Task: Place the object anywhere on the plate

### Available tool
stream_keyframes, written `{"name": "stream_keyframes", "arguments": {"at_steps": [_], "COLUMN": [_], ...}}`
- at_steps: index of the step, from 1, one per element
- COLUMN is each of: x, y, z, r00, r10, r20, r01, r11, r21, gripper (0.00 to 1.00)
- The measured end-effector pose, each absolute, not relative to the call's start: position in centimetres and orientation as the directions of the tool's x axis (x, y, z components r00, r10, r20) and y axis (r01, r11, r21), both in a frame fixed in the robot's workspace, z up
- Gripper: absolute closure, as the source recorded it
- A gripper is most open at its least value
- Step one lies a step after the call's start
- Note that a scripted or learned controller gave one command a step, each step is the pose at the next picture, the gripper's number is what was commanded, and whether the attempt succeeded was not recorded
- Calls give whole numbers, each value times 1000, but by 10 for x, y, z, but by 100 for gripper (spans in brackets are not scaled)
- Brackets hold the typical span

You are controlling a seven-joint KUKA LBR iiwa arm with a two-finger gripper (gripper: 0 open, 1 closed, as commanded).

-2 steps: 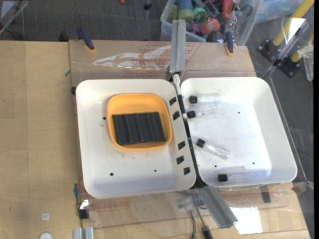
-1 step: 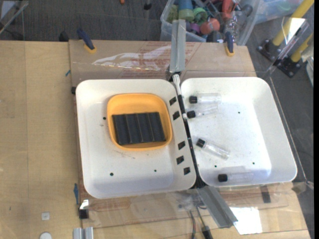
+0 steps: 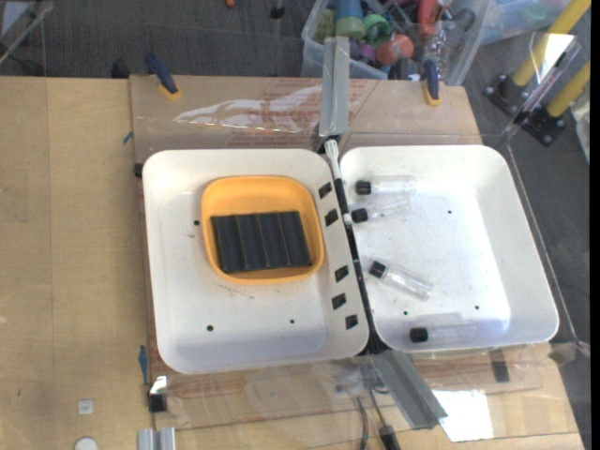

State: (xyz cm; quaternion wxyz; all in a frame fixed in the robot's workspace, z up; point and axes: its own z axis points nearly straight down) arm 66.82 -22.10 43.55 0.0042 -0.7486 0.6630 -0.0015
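An orange plate [image 3: 217, 200] sits in the left white bin [image 3: 178, 326]. A black ribbed rectangular object [image 3: 261, 241] lies flat on the plate, covering most of its middle. In the right white bin [image 3: 497, 251] lie several clear tubes with black caps: one near the top left [image 3: 386, 187], one just below it [image 3: 379, 212], one in the middle [image 3: 401, 279] and one at the front edge [image 3: 448, 332].
A metal divider [image 3: 333, 97] runs between the bins, with black clips along the seam. A clear tub of coloured toys [image 3: 403, 17] stands behind the bins. Bare wooden bench [image 3: 66, 251] lies to the left.
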Motion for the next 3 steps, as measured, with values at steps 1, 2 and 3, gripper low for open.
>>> {"name": "stream_keyframes", "arguments": {"at_steps": [1,2,3], "x": [668,667,668], "y": [-217,-217,-216], "z": [435,435,435], "r00": [260,268,393], "r10": [-966,-963,-919], "r20": [-2,-4,-2], "r01": [-966,-963,-919], "r11": [-260,-268,-393], "r21": [-7,-5,-5], "gripper": [100,100,100]}}
